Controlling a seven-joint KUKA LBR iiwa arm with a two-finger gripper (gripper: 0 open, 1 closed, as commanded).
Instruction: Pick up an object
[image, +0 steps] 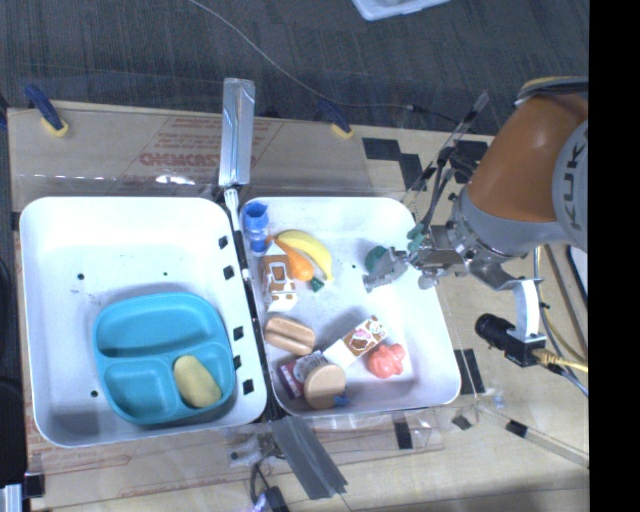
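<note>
Choosing a target comes first: the banana (306, 250) lies just left of the hand (378, 264) in the right bin (432, 318), with an orange piece (300, 268) touching it and a blue bottle (256, 224) beyond, farther left. Below the hand sit a red strawberry-like toy (386, 359), a small carton (356, 340), a hot dog bun (289, 334) and a round brown piece (324, 381), crowded together. Whether the hand is spread or closed I cannot tell, and nothing shows between its tips. I'd judge the banana best: it has free room on the hand's side, so come down across its narrow width, clear of the orange piece. Far left, the other bin (60, 225) holds a blue tray (150, 335) with a yellow lump (197, 381)
</note>
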